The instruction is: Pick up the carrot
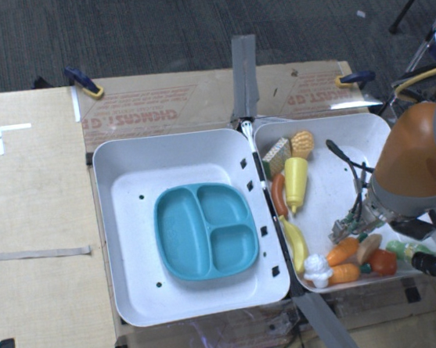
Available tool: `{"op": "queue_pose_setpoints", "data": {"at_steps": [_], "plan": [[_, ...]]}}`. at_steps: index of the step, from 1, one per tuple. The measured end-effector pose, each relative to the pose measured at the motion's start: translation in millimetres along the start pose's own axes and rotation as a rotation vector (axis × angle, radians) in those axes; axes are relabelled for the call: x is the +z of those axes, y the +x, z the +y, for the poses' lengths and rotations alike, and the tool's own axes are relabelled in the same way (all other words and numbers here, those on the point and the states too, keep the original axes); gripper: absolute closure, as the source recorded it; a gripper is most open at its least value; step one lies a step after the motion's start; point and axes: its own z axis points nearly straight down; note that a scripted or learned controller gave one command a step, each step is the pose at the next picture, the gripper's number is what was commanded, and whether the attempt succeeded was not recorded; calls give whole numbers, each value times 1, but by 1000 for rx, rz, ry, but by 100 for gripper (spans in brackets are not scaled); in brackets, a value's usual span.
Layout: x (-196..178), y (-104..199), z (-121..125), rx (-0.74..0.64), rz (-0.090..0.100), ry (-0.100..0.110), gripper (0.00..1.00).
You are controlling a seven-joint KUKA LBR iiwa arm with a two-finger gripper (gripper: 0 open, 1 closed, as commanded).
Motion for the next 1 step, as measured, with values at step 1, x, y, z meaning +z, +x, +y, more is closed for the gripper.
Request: {"op": "queue_pose_setpoints", "data": {"at_steps": [1], "plan": [[-90,44,13,361,-1,5,100]]}}
